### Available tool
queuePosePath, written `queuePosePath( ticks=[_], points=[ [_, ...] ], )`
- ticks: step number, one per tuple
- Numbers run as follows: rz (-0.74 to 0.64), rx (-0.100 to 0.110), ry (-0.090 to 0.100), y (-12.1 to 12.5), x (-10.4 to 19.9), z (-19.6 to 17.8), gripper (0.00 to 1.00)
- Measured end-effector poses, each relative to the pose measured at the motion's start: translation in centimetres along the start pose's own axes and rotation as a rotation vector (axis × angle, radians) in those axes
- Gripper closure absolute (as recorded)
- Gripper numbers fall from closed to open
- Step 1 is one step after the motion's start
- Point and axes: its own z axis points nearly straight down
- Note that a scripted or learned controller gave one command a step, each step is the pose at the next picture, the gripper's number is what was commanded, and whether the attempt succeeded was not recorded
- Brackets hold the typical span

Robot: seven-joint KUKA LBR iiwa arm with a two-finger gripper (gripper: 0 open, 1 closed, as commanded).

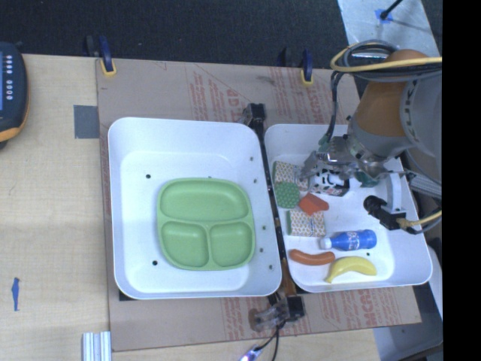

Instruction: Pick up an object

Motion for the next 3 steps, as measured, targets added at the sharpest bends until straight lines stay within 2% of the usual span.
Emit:
queuePosePath(
  ticks=[1, 2, 3],
  points=[
    [0.0, -0.029, -0.013, -3.0, 0.4, 1.0, 0.0],
    [0.002, 0.01, 0.003, 4.0, -6.7, -5.6, 0.0],
    [0.002, 0.015, 0.004, 0.3, -3.4, 1.0, 0.0]
  ],
)
